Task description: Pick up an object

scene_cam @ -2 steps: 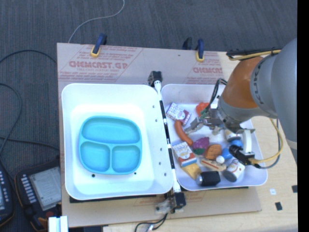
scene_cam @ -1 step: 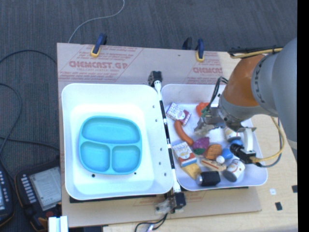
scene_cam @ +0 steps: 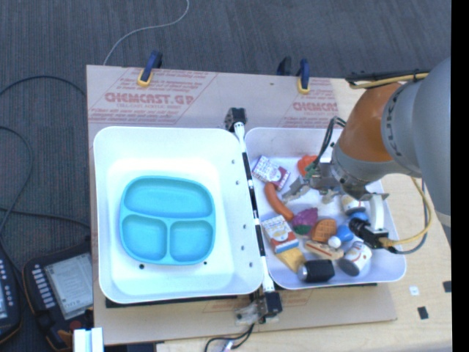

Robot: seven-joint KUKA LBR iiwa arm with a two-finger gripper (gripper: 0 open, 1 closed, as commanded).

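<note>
The right white bin (scene_cam: 396, 270) holds several small toy food items. Among them are an orange sausage (scene_cam: 277, 199), a purple piece (scene_cam: 306, 217), a printed white packet (scene_cam: 269, 170), a brown bread-like piece (scene_cam: 323, 230), a yellow block (scene_cam: 290, 257) and a black cylinder (scene_cam: 317, 270). My gripper (scene_cam: 311, 188) hangs low over the upper middle of this bin, just above the purple piece and right of the sausage. Its fingers look spread apart with nothing between them. A red-orange item (scene_cam: 306, 163) pokes out from behind the wrist.
The left white bin (scene_cam: 110, 270) holds a blue divided plate (scene_cam: 168, 219). The grey arm with its orange band (scene_cam: 366, 127) covers the right bin's upper right part. A black clip (scene_cam: 235, 117) sits where the bins meet at the back.
</note>
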